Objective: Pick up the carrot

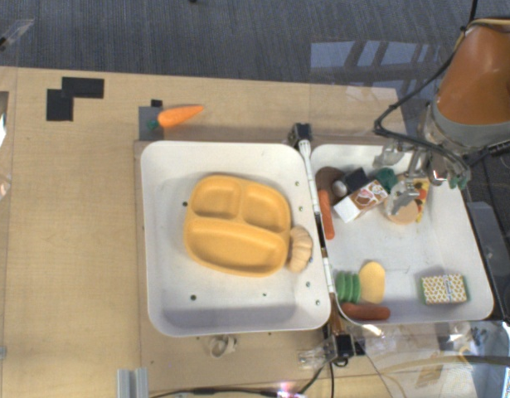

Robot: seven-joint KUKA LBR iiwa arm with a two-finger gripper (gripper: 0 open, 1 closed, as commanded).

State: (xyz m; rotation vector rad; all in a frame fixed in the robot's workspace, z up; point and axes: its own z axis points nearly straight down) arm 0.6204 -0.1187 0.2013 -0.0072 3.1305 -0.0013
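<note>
The carrot (pixel 178 115), orange with a green top, lies on the wooden bench just behind the left bin's (pixel 167 305) far left corner, outside both bins. My gripper (pixel 410 182) hangs from the orange-banded wrist over the far part of the right bin (pixel 470 247). It sits above a cluster of toy food, far to the right of the carrot. Nothing of the carrot is near it.
A yellow divided plate (pixel 238 222) fills the left bin, with a tan bread piece (pixel 299 247) beside it. The right bin holds a white carton (pixel 362 197), a red sausage (pixel 326 214), a green stack (pixel 347 286), a yellow lemon (pixel 371 279) and a patterned box (pixel 444 288).
</note>
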